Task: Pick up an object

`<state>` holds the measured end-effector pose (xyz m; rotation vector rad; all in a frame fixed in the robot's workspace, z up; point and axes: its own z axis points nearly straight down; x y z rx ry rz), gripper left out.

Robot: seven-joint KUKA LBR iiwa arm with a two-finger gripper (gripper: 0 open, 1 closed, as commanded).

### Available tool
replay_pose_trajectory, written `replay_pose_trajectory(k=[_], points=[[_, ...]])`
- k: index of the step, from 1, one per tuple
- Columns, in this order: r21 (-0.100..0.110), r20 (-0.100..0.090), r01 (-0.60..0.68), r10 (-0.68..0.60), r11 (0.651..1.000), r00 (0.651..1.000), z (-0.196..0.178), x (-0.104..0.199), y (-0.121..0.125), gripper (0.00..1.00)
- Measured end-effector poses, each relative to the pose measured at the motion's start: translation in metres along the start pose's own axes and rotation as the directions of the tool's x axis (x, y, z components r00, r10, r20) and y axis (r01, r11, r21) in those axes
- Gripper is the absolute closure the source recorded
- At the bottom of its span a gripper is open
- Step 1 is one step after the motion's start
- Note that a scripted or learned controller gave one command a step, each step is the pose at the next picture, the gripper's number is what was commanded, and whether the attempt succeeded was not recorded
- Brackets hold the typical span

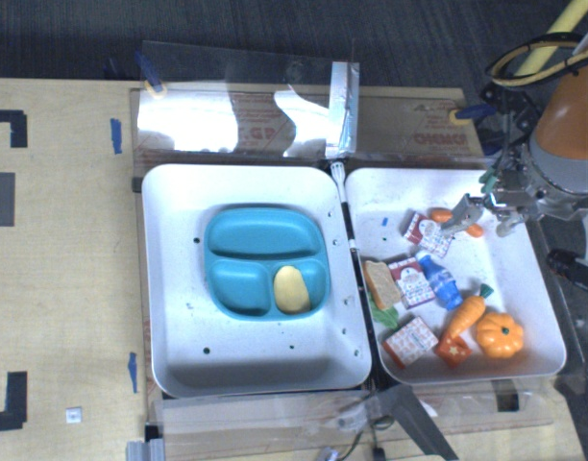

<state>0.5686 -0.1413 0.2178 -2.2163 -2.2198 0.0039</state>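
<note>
**A:** Where did you have the gripper (472, 214) at that moment?

**B:** You had it over the upper part of the right bin (549, 296), reaching in from the right. Its fingers (462, 209) stood apart, with nothing between them that I could make out.

**A:** And what lay closest?

**B:** A small orange-red piece (475, 229) sat just beside and slightly below the fingertips, touching or nearly so; I could not tell which. A red and white packet (434, 239) lay just to the left of them, with a darker one (412, 223) beyond it.

**A:** So which way would you have had to go?

**B:** Down and a touch to the left, I judged. The packet's long axis ran slantwise, from upper left to lower right, so your fingers would have needed to close across that line, not along it.

**A:** What about the rest of the pile?

**B:** Well apart, toward the near side of the same bin: a blue bottle (439, 282), a carrot (464, 314), a small pumpkin (499, 334), a slice of bread (381, 282) and a boxed item (410, 340), crowded together. A grasp there looked riskier to me, with neighbours touching.

**A:** And the left bin (169, 257)?

**B:** It held a blue divided tray (265, 238) with a yellow lemon (292, 288) in its lower right compartment, far from your arm.
</note>
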Motion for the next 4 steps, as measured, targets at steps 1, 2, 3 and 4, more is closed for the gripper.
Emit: replay_pose_trajectory(k=[1,2,3,4], points=[[-0.014,0.004,0.010,-0.010,1.000,1.000,0.117,-0.017,-0.044,0.00],[-0.011,0.003,0.008,-0.008,1.000,1.000,0.111,-0.018,-0.044,1.00],[-0.003,0.000,-0.075,0.075,0.997,0.997,0.093,0.011,0.000,1.00],[-0.008,0.001,-0.096,0.096,0.995,0.995,-0.004,0.058,0.022,1.00]])
